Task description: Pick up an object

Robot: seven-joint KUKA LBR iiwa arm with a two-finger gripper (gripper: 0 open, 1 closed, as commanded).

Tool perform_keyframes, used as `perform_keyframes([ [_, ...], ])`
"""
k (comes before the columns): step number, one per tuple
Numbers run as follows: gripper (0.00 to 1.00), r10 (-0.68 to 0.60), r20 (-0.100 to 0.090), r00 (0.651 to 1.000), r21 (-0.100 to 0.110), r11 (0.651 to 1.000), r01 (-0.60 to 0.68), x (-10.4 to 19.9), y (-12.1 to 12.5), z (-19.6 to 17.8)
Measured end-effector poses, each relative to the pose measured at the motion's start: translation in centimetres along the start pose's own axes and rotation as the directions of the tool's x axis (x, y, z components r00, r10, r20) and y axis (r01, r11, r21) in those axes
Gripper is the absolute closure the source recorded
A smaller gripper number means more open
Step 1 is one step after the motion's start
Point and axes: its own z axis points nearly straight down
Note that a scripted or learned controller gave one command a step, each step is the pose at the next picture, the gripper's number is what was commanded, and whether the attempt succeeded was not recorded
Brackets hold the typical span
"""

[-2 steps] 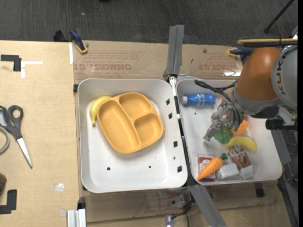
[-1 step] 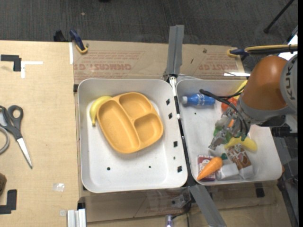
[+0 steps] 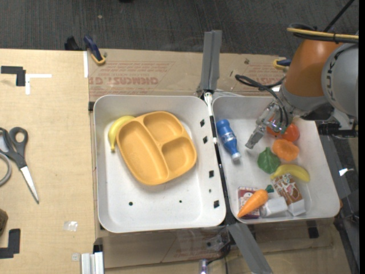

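My gripper (image 3: 264, 131) hangs over the back of the right bin (image 3: 324, 170), its fingers spread and open with nothing between them. One grey finger (image 3: 254, 137) points down-left towards a blue bottle (image 3: 227, 137) lying by the bin's left wall. A red-orange tomato (image 3: 290, 132) sits just right of the gripper, partly hidden by it. In front of it lie an orange fruit (image 3: 285, 149), a green vegetable (image 3: 267, 160), a small banana (image 3: 293, 172), a carrot (image 3: 252, 203) and some small cartons (image 3: 288, 193).
The left bin (image 3: 114, 204) holds a yellow divided plate (image 3: 156, 146) with a banana (image 3: 117, 128) tucked against its left edge. A grey divider (image 3: 210, 61) stands between the bins at the back. Scissors (image 3: 20, 158) lie on the wooden bench at the left.
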Motion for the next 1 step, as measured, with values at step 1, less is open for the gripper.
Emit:
perform_keyframes([
  [1, 0.00, 0.049, -0.003, 0.999, 0.002, 0.999, -0.049, 5.34, -3.13, 0.13],
])
